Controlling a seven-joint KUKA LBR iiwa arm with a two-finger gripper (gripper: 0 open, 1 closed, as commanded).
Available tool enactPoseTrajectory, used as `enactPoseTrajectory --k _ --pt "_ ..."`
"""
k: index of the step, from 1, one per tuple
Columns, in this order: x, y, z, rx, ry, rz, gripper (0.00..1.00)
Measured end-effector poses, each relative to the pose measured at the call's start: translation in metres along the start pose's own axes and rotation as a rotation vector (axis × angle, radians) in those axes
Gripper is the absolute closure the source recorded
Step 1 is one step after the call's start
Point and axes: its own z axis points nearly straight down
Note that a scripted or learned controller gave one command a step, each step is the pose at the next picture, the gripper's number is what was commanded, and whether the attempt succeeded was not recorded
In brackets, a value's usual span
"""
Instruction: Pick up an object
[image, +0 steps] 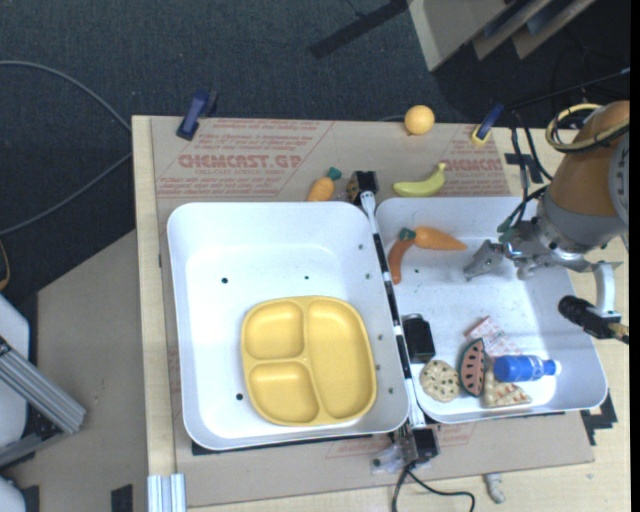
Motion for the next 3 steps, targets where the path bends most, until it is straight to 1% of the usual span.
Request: enactPoseTrajectory --k 1,2,3 --pt "0.012 -0.102 -0.042 -0.001 0.001 0.000 0.00" --pt "0.049 -0.101 -0.001 0.001 0.003 -0.002 0.00" --pt "-0.026 -0.051 -0.039 -0.003 -0.001 0.000 0.00"
